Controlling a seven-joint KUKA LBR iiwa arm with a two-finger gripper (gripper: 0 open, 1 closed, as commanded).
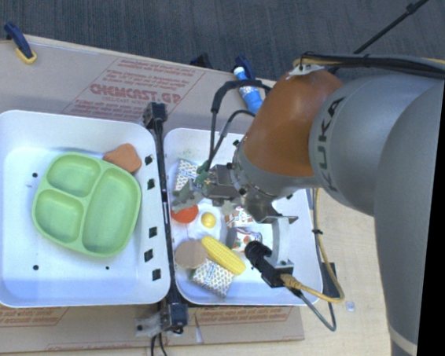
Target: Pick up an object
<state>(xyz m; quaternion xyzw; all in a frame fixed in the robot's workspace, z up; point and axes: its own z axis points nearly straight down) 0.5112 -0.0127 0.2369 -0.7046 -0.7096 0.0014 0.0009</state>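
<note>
A: Step status?

B: Judging by pose, approach/descent for the pick. The arm hangs over the right bin, wrist low among the objects. The gripper sits roughly mid-bin, but the wrist and cabling cover it, so I can't tell how it stands or whether it has anything.

A: Contents, left to right?

B: Left bin: a green divided plate, three compartments, lying flat. An orange lump, maybe a toy bread roll, touches the plate's far-right edge near the divider between bins.

B: Right bin: a patterned packet by the left wall, a red-orange piece below it, a small yellow item just beside that. Nearer the front: a brown disc, a toy corn cob lying at a slant, and a blue-patterned packet at the front edge, touching the cob. Another printed packet sits under the wrist, partly hidden.

A: Target?

B: Any of them qualifies. Closest to the tool look like the red-orange piece and the hidden printed packet.

A: Next move needs?

B: My guess: a clean close on one item. The clutter is tight, so a neighbour could get nudged or double-grabbed. Then a straight lift to clear the bin wall.
</note>
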